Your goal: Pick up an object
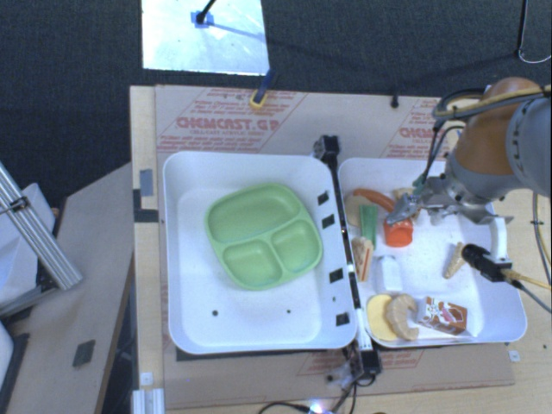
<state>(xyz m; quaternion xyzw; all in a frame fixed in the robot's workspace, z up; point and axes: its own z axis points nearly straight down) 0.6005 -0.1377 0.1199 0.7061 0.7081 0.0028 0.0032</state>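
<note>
The gripper (404, 210) sits low in the right bin (509, 313), directly over a small orange cup (398, 234), which looks to be the thing being picked. The fingertips seem to touch or straddle the cup's top rim, but whether they are spread or pressed together cannot be told. The cup rests on the bin floor, so the lift is judged still to come.

Taking the orange cup as the landmark: a green stick (369, 224) lies just beside it toward the divider, a red sausage-shaped piece (373, 197) lies near it on the far side, and a pale wedge (454, 261) lies well apart toward the arm (a bare patch of floor lies between). Straight up looks the freest way out.
</note>
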